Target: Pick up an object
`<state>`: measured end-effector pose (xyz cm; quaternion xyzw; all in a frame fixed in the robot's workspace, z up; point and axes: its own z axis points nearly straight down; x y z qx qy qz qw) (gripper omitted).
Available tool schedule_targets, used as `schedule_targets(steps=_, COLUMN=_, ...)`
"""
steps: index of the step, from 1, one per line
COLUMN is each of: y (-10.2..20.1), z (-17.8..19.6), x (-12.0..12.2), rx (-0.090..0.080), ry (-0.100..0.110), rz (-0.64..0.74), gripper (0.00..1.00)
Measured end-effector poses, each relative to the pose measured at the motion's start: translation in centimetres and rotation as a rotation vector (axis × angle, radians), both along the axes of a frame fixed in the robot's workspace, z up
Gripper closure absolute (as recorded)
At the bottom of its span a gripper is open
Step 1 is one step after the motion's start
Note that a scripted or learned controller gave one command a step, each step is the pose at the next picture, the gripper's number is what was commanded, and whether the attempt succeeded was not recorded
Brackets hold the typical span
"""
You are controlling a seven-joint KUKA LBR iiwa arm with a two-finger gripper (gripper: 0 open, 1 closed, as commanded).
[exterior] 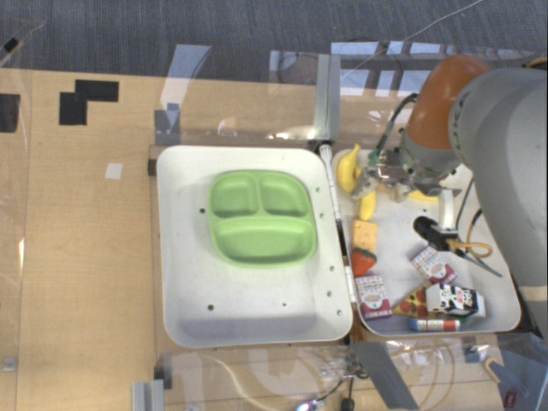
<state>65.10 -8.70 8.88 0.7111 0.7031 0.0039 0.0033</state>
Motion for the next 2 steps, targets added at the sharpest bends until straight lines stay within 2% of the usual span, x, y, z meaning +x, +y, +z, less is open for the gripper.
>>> schedule_targets(steps=1, y=0.2, z=1.2, x=0.1, rx=0.002, ry=0.001, rz=0.008, gripper=1.00)
schedule_targets(steps=2, y=5.5, z=12.7, x=1.9, rx=0.000, ry=0.002, rz=-0.017, gripper=1.00)
